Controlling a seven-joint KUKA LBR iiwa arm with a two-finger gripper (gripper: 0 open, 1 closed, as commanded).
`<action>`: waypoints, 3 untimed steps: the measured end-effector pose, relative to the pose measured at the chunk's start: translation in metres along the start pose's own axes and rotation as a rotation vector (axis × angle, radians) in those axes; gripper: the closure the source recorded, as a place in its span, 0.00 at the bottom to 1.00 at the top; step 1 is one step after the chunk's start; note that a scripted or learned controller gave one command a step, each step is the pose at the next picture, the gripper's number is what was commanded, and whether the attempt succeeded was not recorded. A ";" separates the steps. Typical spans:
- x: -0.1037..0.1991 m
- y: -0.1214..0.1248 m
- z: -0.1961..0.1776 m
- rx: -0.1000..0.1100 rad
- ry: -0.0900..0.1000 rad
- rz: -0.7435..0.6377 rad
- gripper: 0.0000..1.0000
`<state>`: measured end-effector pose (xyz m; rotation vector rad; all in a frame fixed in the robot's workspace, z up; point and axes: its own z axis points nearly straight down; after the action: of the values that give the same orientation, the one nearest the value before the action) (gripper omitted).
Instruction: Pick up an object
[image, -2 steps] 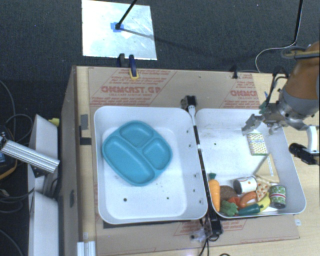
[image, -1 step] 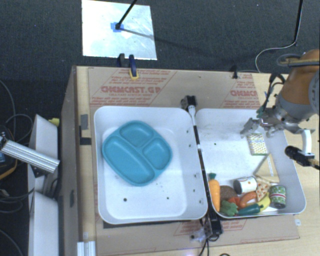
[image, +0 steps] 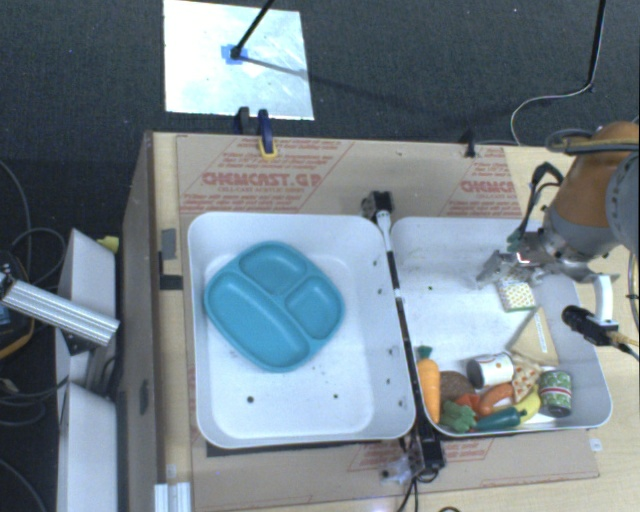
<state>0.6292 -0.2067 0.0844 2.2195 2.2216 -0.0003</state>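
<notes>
Now the pincer (image: 512, 262) hovers above a checkered card (image: 517, 294) — right bin (image: 450, 300).

Grey arm (image: 590, 195) w/ orange band reaches in from right, pincer (image: 510, 265) low, angled left.

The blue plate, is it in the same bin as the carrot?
No, the blue plate lies in the left bin; the carrot is in the right bin.

The two bins (image: 300, 420) are white. The plate (image: 274, 305) is blue. The carrot (image: 428, 386) is orange with a green top. The small can (image: 556, 392) is green. The surface (image: 290, 175) is tan with red letters.
</notes>
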 end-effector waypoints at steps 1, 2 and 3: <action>0.000 -0.004 0.000 -0.001 -0.001 -0.001 0.00; 0.000 -0.003 -0.011 -0.004 -0.001 -0.002 1.00; 0.000 -0.031 -0.057 -0.003 0.000 0.000 1.00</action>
<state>0.5980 -0.2068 0.1418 2.2177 2.2201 0.0024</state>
